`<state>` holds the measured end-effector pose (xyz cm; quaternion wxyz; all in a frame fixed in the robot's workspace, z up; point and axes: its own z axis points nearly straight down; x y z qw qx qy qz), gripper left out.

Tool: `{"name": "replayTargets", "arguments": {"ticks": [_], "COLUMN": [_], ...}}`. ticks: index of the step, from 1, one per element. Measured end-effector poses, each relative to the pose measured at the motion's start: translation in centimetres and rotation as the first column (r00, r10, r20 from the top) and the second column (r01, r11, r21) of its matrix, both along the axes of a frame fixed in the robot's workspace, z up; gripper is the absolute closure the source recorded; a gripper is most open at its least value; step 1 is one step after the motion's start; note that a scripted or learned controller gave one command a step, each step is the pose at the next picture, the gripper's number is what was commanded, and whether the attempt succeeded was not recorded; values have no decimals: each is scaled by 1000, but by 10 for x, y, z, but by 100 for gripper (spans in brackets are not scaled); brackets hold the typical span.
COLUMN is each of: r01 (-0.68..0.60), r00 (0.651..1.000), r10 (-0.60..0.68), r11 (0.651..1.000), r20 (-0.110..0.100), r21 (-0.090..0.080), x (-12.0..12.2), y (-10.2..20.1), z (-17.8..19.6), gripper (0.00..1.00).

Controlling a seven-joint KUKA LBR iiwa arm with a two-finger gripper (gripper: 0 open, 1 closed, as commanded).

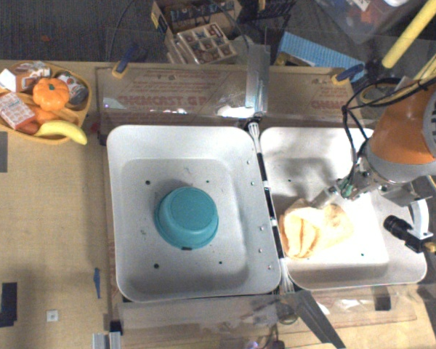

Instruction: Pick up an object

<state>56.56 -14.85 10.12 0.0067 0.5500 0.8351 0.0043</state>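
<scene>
**Operator:** Where is the thing I'm after?

**Spotter:** Your likeliest target is the pale yellow cloth-like object (pixel 316 229), crumpled in the right bin (pixel 403 264), against that bin's left wall at about 8 o'clock from the bin's middle. It rests on the bin floor, not lifted.

**Operator:** And the gripper?

**Spotter:** The gripper (pixel 336 193) is low in the same bin, at roughly 1 o'clock from the cloth, its tip at the cloth's upper right edge, touching or just beside it. You can't tell from here how the jaws stand, nor whether anything sits between them.

**Operator:** So how far along am I?

**Spotter:** I'd judge the reach done, and the grasp and lift both left. The teal bowl (pixel 187 217) lies upside down in the left bin (pixel 131 151), well apart at 9 o'clock from the cloth.
</scene>
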Motion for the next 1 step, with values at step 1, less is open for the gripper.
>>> {"name": "replayTargets", "arguments": {"ticks": [1], "r01": [-3], "r00": [1000], "r10": [3], "r11": [1000], "r20": [-5], "r21": [0], "x": [4], "y": [-6], "z": [-12], "gripper": [0]}}
